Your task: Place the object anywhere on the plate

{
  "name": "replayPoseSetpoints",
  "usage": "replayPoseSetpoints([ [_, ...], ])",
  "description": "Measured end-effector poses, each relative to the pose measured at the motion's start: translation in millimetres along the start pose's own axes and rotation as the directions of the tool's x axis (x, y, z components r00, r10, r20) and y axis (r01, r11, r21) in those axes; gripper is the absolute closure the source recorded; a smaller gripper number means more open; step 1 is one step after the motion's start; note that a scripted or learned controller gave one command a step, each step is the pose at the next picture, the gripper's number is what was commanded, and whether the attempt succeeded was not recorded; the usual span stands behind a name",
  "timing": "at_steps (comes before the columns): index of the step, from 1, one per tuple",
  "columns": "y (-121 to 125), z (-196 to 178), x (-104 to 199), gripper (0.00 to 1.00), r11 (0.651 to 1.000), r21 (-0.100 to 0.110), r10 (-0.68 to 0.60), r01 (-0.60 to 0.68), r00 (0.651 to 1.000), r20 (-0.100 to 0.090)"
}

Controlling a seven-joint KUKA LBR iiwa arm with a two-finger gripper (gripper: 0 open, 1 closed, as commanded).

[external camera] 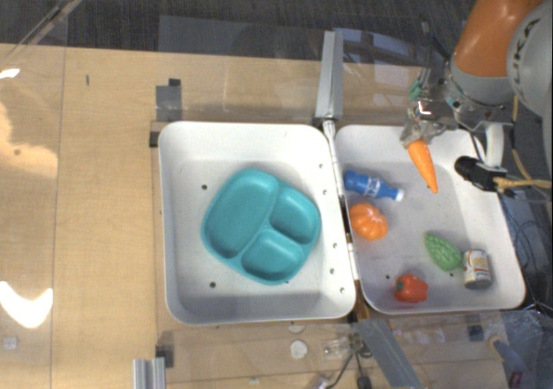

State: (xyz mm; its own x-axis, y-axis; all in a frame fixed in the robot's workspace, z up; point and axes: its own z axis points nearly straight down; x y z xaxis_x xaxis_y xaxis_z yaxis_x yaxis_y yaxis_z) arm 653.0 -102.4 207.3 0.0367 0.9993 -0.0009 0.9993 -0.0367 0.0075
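Pale wooden bench fills most of the view, with dark grey carpet along the top and two shallow white bins set side by side on it. In the left bin a teal plastic plate with three compartments lies near the middle, with bare white floor all round it. Over the far edge of the right bin, the grey arm's two-finger gripper hangs, clenched on the thick end of a tapered orange plastic carrot, whose tip points toward the near side. Lower in that bin lie a blue plastic bottle, a round orange fruit, a green leafy toy, a red pepper and a small tin can, well apart.
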Motion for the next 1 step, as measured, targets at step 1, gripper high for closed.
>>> replayPoseSetpoints([
  [1, -11.9, 21.9, 110.3, 1.0, 1.0, 0.004, 0.0, 0.0, 1.0, -0.002],
])
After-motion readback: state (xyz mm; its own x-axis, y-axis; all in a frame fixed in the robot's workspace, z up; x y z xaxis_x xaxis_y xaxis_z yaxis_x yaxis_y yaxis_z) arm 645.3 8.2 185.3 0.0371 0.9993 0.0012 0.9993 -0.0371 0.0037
